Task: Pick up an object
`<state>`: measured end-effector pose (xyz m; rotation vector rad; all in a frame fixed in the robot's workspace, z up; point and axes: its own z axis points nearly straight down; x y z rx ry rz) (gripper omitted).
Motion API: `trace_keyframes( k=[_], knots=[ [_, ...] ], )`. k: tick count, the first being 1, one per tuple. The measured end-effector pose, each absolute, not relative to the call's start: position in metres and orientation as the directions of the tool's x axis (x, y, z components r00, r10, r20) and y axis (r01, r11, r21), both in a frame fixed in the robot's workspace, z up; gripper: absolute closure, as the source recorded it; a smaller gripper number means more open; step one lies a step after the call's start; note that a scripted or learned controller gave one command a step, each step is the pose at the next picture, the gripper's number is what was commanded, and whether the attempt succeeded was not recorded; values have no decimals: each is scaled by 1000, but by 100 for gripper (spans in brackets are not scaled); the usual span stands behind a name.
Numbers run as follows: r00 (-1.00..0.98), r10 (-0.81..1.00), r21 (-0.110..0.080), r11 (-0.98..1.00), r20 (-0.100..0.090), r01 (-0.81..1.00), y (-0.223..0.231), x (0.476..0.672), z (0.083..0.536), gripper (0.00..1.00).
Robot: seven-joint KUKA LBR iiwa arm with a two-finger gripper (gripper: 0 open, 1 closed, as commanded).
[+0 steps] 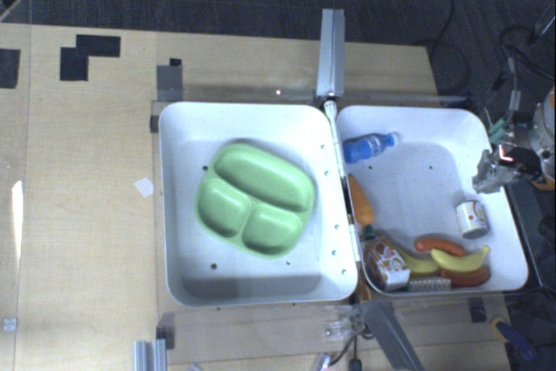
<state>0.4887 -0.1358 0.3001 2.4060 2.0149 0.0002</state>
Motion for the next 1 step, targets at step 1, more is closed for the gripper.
trace_keyframes(
  k=[1],
  knots=[
    [166,986,4,-166,-4,986,-135,491,309,100]
  ],
)
